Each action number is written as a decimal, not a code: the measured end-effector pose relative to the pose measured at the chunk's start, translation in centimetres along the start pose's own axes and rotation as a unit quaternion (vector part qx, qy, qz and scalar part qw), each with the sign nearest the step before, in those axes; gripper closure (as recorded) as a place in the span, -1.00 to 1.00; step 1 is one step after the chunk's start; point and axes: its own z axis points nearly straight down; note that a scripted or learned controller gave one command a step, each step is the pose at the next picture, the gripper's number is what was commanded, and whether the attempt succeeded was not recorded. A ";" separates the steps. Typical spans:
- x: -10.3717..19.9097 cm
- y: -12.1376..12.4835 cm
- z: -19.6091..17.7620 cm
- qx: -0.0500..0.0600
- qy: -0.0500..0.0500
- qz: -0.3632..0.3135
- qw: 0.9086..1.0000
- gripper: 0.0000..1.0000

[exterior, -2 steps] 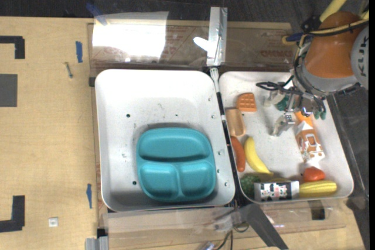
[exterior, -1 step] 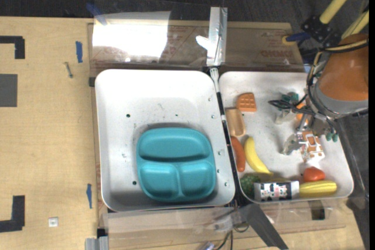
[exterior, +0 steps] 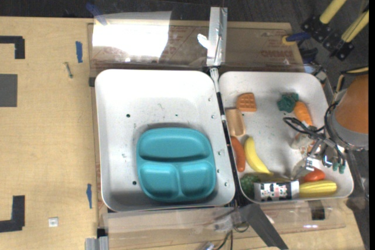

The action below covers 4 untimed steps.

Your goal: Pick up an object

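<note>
The red toy piece (exterior: pixel 314 174) lay near the front right corner of the right bin (exterior: pixel 266 88), and from my screen the claw (exterior: pixel 316 155) hung just above and behind it. I could not tell whether the claw was wide or narrow, and I saw nothing held in it.

The tan tabletop (exterior: pixel 41 137) carried both white bins side by side. The left bin (exterior: pixel 152 93) held a teal divided plate (exterior: pixel 176 163) lying flat toward its front. The arm (exterior: pixel 354 111) reached in over the right bin's right rim, its orange band showing above the wrist.

The other toys were all in the right bin. A bottle with a black-and-white label (exterior: pixel 275 189) lay on its side along the front wall, with a long yellow piece (exterior: pixel 319 187) just to its right and a dark green piece (exterior: pixel 249 182) at its left end. A banana (exterior: pixel 256 155) lay just behind the bottle, beside a slim red-orange piece (exterior: pixel 238 152) at the left wall. A carrot with a green top (exterior: pixel 302 112) sat toward the back. A tan block (exterior: pixel 235 122) and an orange waffle-like piece (exterior: pixel 247 102) sat at the back left.
</note>
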 end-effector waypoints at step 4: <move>0.6 -1.4 -1.2 -0.001 -0.007 0.099 0.995 1.00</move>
